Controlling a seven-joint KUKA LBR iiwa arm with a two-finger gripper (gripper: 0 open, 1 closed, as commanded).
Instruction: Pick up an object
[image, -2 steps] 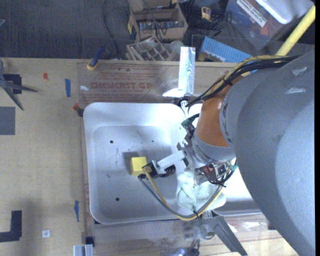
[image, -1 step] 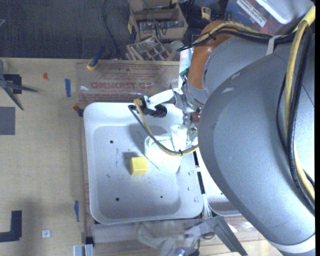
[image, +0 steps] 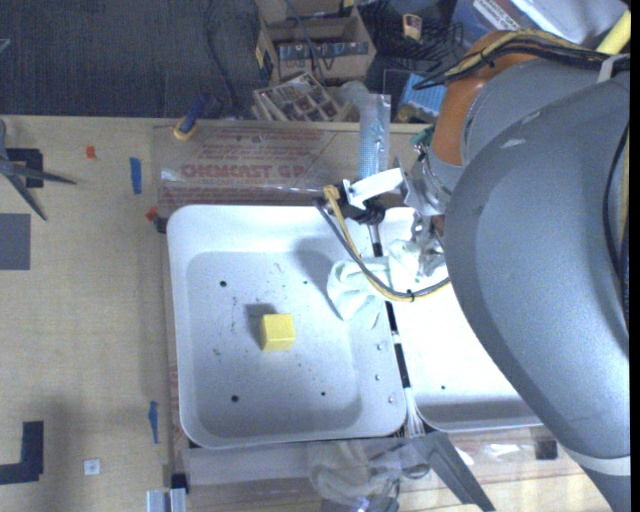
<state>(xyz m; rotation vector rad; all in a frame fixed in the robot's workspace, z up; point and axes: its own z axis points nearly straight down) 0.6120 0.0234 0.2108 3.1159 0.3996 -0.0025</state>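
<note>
Jaws (image: 400, 262): we cannot tell their state; white cloth (image: 352, 285) just beside them.
Block (image: 278, 331): yellow, left of the jaws, well apart.
Arm (image: 545, 230): we see it reaching from right.

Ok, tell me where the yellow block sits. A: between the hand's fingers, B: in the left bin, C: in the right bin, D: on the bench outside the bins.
B: the yellow block lies on the floor of the left bin, apart from the arm.

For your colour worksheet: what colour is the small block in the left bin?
Yellow; the block shows clearly in the camera view.
</note>
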